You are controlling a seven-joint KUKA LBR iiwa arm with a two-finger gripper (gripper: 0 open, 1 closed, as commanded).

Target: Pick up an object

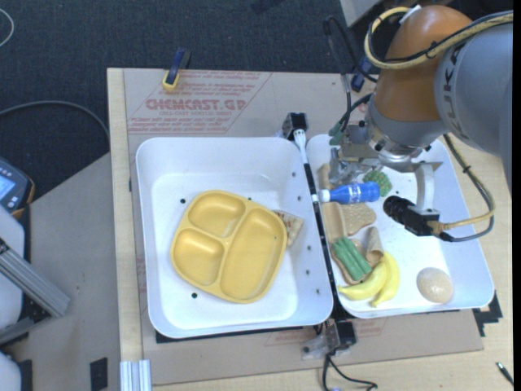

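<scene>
My gripper (pixel 348 166) hangs low over the back left part of the right bin (pixel 464 243), under the orange-banded wrist. Just in front of it a blue bottle (pixel 353 193) with a white cap lies on its side. A small green piece (pixel 377 177) shows right beside the gripper. Nearer the front lie a tan cracker-like slab (pixel 356 217), a green ridged block (pixel 351 257), a yellow banana (pixel 378 282) and a beige ball (pixel 434 284). Nothing is visibly held between the gripper's parts.
The left bin (pixel 163 177) bears a yellow divided plate (pixel 229 244) with a tan wedge (pixel 290 221) tucked at its right edge. A black cylinder with a cable (pixel 409 215) juts from the arm over the right bin. The bins' shared wall (pixel 313 218) runs close to the gripper's left.
</scene>
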